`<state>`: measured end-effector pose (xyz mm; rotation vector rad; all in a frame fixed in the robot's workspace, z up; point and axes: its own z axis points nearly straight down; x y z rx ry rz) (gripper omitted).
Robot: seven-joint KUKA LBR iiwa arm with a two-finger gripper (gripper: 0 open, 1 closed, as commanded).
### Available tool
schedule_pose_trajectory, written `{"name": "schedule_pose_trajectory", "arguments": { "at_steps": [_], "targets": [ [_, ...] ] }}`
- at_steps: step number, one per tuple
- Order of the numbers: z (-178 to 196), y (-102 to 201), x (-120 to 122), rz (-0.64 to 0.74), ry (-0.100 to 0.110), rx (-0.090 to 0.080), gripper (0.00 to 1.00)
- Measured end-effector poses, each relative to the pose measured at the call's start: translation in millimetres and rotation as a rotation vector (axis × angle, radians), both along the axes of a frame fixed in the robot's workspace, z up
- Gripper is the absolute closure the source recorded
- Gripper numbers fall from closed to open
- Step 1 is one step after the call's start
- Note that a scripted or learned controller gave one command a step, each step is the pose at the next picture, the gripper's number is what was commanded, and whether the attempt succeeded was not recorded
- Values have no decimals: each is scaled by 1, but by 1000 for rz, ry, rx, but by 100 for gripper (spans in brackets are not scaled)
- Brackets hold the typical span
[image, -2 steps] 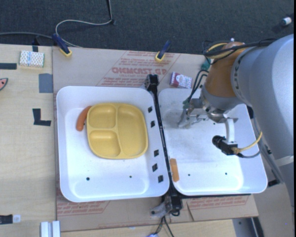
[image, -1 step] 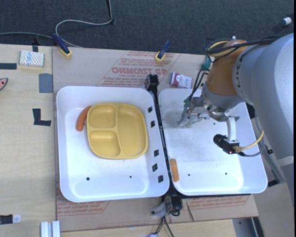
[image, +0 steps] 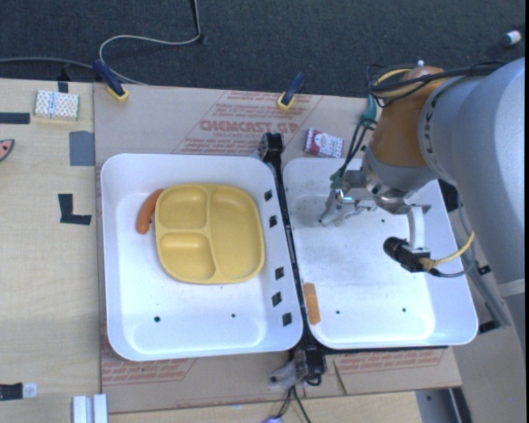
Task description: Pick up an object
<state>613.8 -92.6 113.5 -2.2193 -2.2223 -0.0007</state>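
Note:
A yellow divided plate [image: 210,233] lies in the left bin [image: 132,324]. An orange sausage-shaped piece [image: 145,211] rests against the plate's left edge. Another small orange piece [image: 311,302] lies at the left wall of the right bin [image: 379,329], near its front. My gripper [image: 337,211] hangs low over the upper part of the right bin, its metal fingers pointing left and down. I see nothing between them. The grey arm with its orange band comes in from the right and covers the bin's upper right part.
A small red and white packet [image: 323,143] lies on the cardboard behind the right bin. Yellow and blue clamps [image: 291,94] hold the cardboard's far edge. A black cable with a connector [image: 406,254] hangs from the wrist over the right bin.

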Motion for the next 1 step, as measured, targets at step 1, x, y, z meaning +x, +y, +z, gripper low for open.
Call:
{"name": "schedule_pose_trajectory", "arguments": {
  "at_steps": [1],
  "targets": [
    [9, 1, 0, 0, 1, 2, 100]
  ]
}}
